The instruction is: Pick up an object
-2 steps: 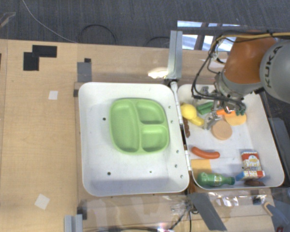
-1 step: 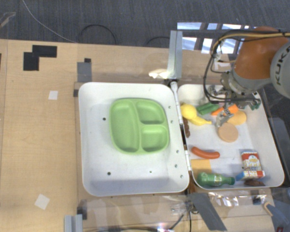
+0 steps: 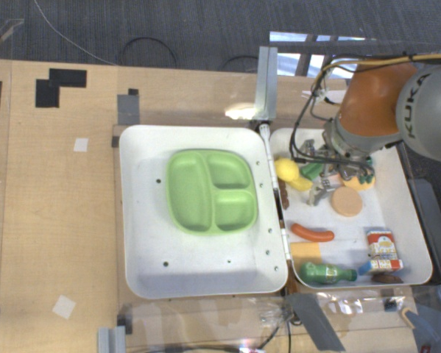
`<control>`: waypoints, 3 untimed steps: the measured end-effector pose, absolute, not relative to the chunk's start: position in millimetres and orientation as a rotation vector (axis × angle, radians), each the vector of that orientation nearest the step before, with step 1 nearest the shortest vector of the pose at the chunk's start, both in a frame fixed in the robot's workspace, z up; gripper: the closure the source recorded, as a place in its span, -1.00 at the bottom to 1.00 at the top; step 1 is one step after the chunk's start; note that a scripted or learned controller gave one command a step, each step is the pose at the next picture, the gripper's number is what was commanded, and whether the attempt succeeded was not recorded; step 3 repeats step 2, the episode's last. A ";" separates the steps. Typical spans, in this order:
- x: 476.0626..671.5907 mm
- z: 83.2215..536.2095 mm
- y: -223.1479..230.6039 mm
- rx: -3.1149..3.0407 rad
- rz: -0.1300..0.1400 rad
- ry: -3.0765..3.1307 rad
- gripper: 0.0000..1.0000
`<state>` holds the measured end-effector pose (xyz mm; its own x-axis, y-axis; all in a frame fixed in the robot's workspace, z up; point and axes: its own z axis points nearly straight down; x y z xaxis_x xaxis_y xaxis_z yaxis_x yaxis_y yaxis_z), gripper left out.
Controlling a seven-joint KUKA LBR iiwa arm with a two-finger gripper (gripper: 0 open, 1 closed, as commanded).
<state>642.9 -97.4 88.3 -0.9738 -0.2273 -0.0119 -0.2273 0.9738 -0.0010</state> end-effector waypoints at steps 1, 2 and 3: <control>647.9 104.6 -97.3 -0.361 -0.006 3.091 1.00; 668.8 251.9 -141.8 -1.316 -0.013 2.835 1.00; 668.8 251.9 -141.8 -1.316 -0.013 2.835 1.00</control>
